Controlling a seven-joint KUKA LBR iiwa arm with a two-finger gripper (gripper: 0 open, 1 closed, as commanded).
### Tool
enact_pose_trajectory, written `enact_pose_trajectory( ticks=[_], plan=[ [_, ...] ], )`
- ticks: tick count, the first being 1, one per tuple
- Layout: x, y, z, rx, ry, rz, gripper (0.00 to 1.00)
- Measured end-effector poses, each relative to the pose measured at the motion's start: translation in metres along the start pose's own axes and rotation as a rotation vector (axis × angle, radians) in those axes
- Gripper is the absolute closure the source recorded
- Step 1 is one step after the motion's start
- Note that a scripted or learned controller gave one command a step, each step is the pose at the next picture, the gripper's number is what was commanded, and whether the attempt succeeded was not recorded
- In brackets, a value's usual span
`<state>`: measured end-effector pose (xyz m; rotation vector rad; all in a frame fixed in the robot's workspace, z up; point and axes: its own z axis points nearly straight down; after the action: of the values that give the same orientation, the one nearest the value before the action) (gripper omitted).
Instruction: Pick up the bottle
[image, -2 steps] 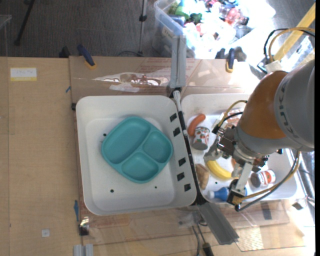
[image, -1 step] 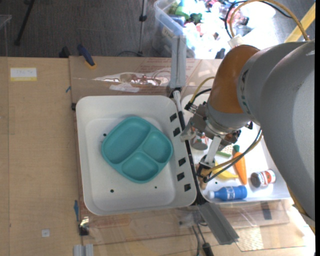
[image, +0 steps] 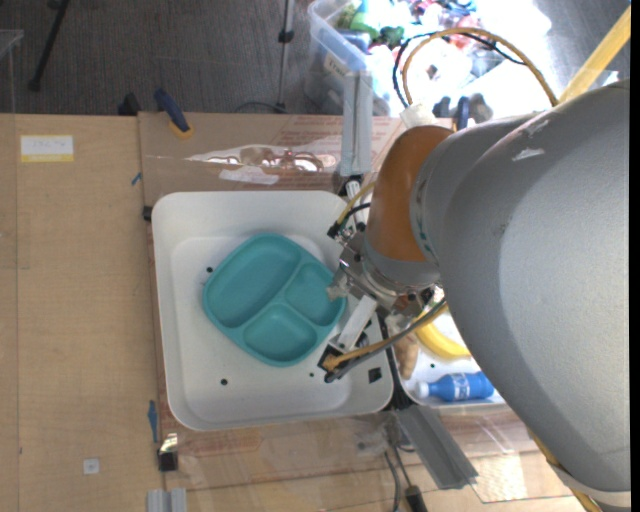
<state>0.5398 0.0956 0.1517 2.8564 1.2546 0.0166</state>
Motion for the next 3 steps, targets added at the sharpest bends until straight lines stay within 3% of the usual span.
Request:
enact_pose_trajectory(
  ticks=[1,2,3],
  plan=[
    [-0.011,0.009,-0.009,-0.01,-0.02,0.014,1.0],
    [-0.01,-0.001,-0.009,-0.025,-0.008,0.191,1.0],
    [0.012,-0.071,-0.028,0.025,-0.005,0.44,1.0]
  ],
)
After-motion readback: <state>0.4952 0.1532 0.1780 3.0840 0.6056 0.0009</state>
